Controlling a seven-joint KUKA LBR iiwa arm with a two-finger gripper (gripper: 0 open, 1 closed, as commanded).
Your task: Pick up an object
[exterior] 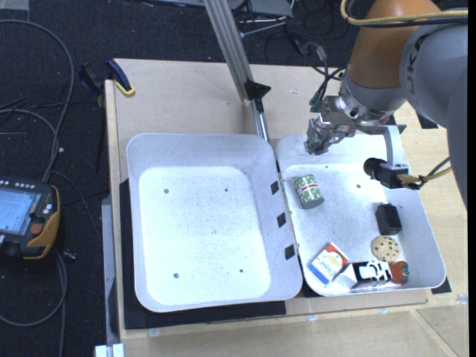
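While the gripper (321,141) hangs over the far rim of the right bin (428,229), nothing sits between its fingers; whether they're spread or closed, cannot tell at this slant. Nearest pick is the green can (308,190), lying on its side in the bin, just toward the camera from the gripper, long axis roughly near-far and tilted slightly. Cookie (385,247) and small box (328,263) lie well apart, nearer the front rim

no legible text, labels too blurred
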